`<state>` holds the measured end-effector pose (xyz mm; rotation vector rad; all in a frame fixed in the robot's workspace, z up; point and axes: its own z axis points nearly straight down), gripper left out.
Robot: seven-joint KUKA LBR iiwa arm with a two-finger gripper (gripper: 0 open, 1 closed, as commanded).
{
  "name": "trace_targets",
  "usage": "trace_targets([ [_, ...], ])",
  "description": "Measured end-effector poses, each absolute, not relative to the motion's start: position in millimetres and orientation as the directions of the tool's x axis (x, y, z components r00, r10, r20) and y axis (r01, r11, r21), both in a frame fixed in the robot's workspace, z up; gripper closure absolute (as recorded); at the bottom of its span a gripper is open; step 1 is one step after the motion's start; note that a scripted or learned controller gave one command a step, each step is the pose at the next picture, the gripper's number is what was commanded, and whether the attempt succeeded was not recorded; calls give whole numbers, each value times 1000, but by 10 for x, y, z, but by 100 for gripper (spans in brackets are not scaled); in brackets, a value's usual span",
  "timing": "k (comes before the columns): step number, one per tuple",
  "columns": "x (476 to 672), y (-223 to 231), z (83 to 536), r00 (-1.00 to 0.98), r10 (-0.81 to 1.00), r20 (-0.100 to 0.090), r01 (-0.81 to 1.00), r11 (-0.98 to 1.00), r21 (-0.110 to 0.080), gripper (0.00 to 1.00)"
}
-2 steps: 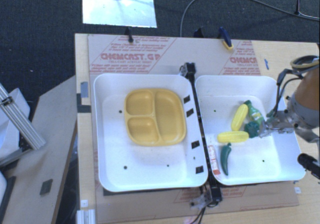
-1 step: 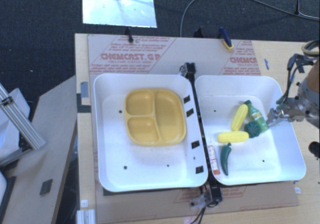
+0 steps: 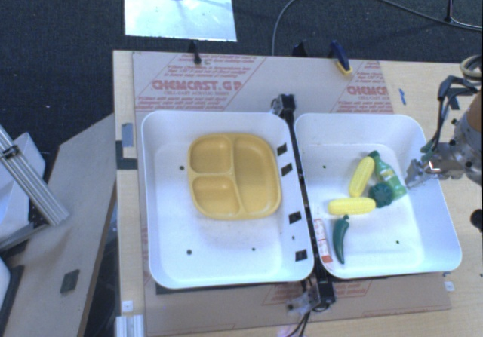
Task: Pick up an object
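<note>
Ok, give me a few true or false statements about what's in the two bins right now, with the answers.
1. The yellow tray lies in the left bin. True.
2. Two corn cobs lie in the right bin. True.
3. The green pepper sits on the tray. False: it lies in the right bin, below the cobs.
4. The gripper is over the left bin. False: it is at the right bin's right side.
</note>
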<state>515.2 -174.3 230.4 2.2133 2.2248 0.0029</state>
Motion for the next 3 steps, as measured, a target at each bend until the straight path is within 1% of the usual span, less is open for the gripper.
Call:
trace_targets([
  [1, 5150, -1297, 2359, -9, 1000, 1, 1000, 9, 2, 100],
  [2, 5182, -665, 2375, -12, 1000, 2, 1000, 12, 1, 100],
  [3, 5177, -144, 2447, -11, 1000, 2, 1000, 11, 2, 100],
])
